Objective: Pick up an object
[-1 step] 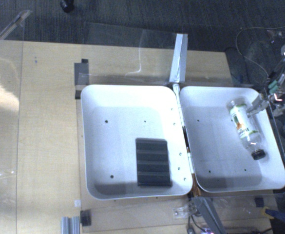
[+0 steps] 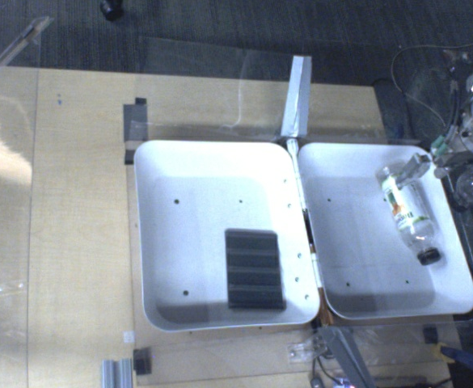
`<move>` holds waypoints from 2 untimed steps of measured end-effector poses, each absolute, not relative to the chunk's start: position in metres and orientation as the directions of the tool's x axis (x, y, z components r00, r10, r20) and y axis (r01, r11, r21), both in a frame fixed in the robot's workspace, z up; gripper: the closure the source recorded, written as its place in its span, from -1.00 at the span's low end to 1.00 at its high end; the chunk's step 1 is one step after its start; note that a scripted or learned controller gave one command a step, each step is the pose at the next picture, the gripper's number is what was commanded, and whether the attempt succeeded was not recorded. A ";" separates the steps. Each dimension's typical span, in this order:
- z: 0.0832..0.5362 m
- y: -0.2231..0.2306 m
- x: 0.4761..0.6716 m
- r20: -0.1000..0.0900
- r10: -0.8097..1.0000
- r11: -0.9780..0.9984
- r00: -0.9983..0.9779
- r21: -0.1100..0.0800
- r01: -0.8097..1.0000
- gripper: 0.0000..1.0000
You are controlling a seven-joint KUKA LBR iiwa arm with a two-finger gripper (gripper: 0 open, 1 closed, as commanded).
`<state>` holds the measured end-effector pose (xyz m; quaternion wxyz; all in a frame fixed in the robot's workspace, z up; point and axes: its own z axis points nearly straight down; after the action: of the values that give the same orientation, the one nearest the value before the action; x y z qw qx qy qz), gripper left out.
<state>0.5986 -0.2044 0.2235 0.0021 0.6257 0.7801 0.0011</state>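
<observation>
Fig. — Overhead view of both bins. The small clear plastic bottle w/ white label and dark cap (image 2: 408,212) is lying on its side in the right shallow white bin (image 2: 357,289), near that bin's right wall, neck pointing toward the near-right corner, base toward the far wall. My two-finger gripper (image 2: 438,164) is hanging at the far-right corner of this bin, just beside the bottle's base end; I am not able to tell its state from this angle, and nothing is visibly held by it.

Handling, as I am judging it: the bottle is looking light and prob. near empty, w/ a thin wall that is likely flexing under a hard squeeze. Being round, smooth and glossy, it is apt to be rolling or slipping away on the slick bin floor. Best hold, in my est.: across the labelled mid-body, approx. perpendicular to its long axis, where the label is offering more friction than bare plastic; the narrow cap end is a poorer target.

Surroundings: the right wall is standing close alongside the bottle, leaving little room on that side. The black ribbed rectangular block (image 2: 255,269) is sitting in the left shallow white bin (image 2: 163,217), toward its near edge, well apart and not obstructing. The upright grey divider post (image 2: 297,95) is rising at the far edge between the bins.
</observation>
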 end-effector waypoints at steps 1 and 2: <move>0.235 -0.203 0.601 -0.004 0.975 0.221 -0.221 0.010 0.975 1.00; 0.235 -0.203 0.601 -0.004 0.975 0.220 -0.220 0.010 0.975 -1.00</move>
<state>0.6005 -0.2030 0.2349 0.0046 0.6244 0.7811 0.0028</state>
